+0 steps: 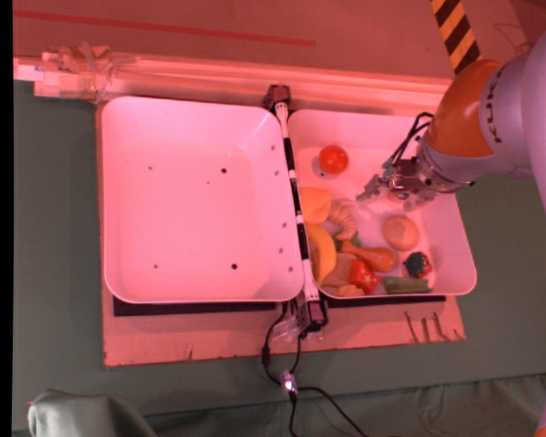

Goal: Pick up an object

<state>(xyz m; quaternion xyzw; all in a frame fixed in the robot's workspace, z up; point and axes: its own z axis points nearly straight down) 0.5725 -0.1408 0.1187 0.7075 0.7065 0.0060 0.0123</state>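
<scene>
The left bin holds no objects. The right bin holds the candidates, clustered toward its near-left corner: a yellow pepper, a banana, a red tomato apart at the far side, a red pepper, and a tan round piece. The gripper hangs above the bin's right half, nothing between its fingers; whether the jaws stand wide or narrow cannot be told. Judged step: approach, no grasp made. The next move calls for a descent onto one isolated item; the tan round piece lies nearest. The crowded pile risks a fouled grip.
</scene>
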